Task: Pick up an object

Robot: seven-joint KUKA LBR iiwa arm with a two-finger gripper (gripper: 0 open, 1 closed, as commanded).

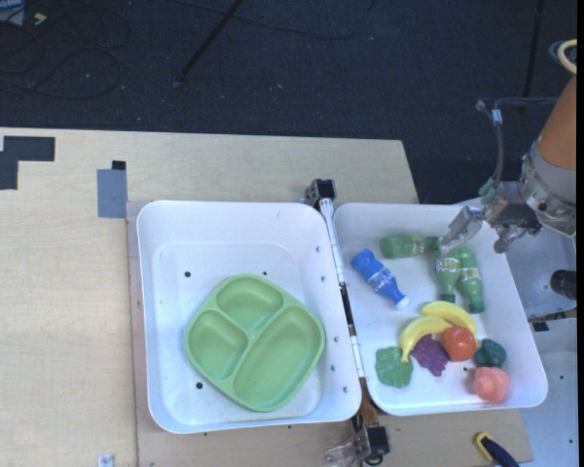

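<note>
My gripper (483, 233) hangs over the back right part of the right bin (423, 216), open, with nothing between its fingers. Just below and left of it lie green bottles: one flat (407, 246) near the back wall, two side by side (459, 278) under the left finger. A blue bottle (380, 277) lies near the bin's left wall. Toward the front are a yellow banana (434, 323), a red tomato (457, 342), purple grapes (429, 355), a green leaf (394, 369), a dark green piece (490, 352) and a pink peach (490, 384).
The left bin (175, 232) holds a green divided plate (256, 341). A hinge bar (341, 290) runs between the two bins. The arm's grey wrist and orange band (555, 154) stand past the right bin's back right corner.
</note>
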